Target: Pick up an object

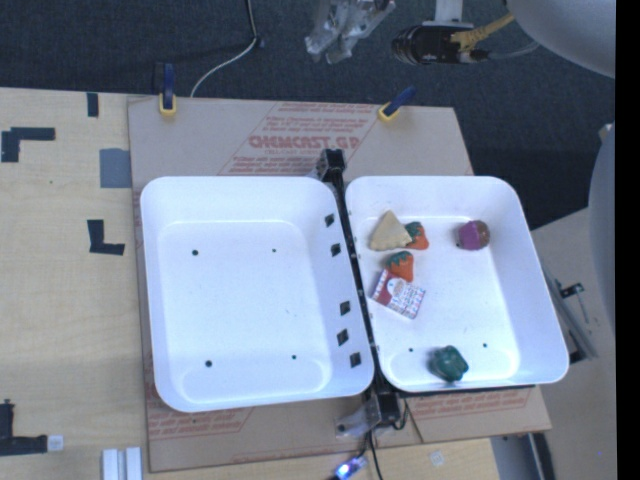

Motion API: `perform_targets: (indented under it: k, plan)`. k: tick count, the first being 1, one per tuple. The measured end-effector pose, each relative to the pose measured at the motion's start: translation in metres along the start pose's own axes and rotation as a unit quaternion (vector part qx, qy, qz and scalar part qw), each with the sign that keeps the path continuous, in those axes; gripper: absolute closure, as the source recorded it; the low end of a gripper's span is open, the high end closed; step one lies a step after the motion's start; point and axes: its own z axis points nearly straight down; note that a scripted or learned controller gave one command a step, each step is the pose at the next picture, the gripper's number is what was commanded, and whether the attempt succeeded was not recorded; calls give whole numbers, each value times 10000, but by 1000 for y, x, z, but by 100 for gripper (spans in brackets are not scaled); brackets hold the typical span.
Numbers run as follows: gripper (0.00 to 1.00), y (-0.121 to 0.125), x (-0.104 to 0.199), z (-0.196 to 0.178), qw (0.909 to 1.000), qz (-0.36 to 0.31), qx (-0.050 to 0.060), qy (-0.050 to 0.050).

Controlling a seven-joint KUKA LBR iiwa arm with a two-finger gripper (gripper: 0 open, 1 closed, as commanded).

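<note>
Here, tan wedge [389, 232]; round purple ball [473, 234]; lumpy green toy [449, 363].

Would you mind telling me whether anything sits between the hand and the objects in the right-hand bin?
Nothing visible does. The hand hangs beyond the bins' far edge, and the purple ball, green lump, tan wedge and red-and-white packet lie uncovered in the right bin.
</note>
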Motion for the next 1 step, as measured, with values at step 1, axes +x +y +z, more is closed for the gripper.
perform_targets:
  k: [1]
  plan:
    - [100,-4,67,40,10000,4,13,-5]
